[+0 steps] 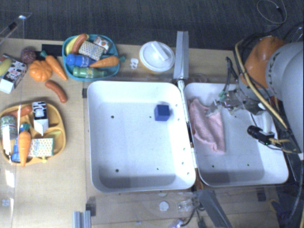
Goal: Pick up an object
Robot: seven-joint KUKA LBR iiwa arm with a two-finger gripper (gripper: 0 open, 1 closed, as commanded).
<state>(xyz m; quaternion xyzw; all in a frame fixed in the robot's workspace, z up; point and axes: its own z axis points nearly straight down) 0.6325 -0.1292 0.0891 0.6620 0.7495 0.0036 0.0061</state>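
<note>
So the gripper (222, 102) is down in the right bin (266, 172), up around the bin's 11 o'clock area, right at the top edge of the pink cloth (207, 126). Honestly can't tell how far the fingers are spread, they're just a small blurry cluster of metal bits from this angle. It looks like it's touching or just above the cloth's upper right corner, but I can't see any fabric actually pinched in there.

The cloth itself lies crumpled along the right bin's 9 o'clock side, against the wall shared with the other bin.

The left bin (123, 175) has a little blue cube (162, 112) sitting toward its 2 o'clock corner, well apart from the gripper.

The arm (285, 75) comes in from 3 o'clock, orange band (259, 56) up near 1 o'clock of the frame, cables looping around it.

Off at 9 to 10 o'clock of the bench there's a yellow tray (57, 137) and a blue bowl (114, 71), both full of toy food, with loose carrots and a sausage between them. A white lid (156, 55) sits at 12 o'clock, just behind the left bin.
</note>
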